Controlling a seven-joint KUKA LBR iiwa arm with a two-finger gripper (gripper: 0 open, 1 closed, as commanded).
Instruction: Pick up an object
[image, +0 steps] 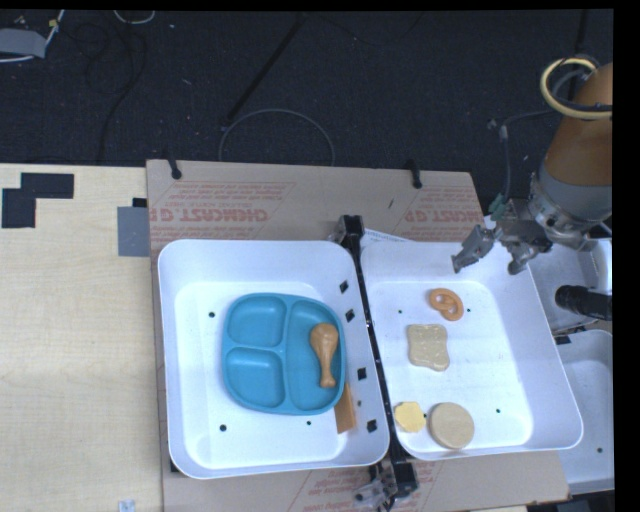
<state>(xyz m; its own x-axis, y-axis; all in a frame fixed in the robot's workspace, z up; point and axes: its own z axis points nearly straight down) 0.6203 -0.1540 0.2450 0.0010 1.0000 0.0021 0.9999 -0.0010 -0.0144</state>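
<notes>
Bench (70, 340): pale wood surface on the left, with a cardboard sheet (310, 205) under both bins.
Left bin (190, 270): holds a blue divided plate (275, 352); a toy chicken drumstick (325, 352) lies across the plate's right-hand compartment, knob end toward the bottom. A thin tan strip (344, 412) lies just off the plate's lower right edge, against the bin wall.
Right bin (540, 330): four small toy foods, all loose on the bin floor. An orange pretzel-like ring (446, 303) is near the top; a pale, bread-like slice (428, 346) lies just below it; a small yellow piece (408, 416) and a round tan disc (451, 424) lie side by side near the bottom edge, close to touching.
Hand (495, 250): hangs over the upper right corner of the right bin, its two fingers spread apart with nothing between them.
Arm (578, 150): reaches in from the right, orange band above the wrist.
Task's thing: no object is singled out yet; by position the pretzel-like ring is nearest the hand, well apart from it and lower left.
Progress: early, in my judgement. Nothing is gripped or lifted. Left to do: move over a chosen piece, lower, close on it and raise it.
</notes>
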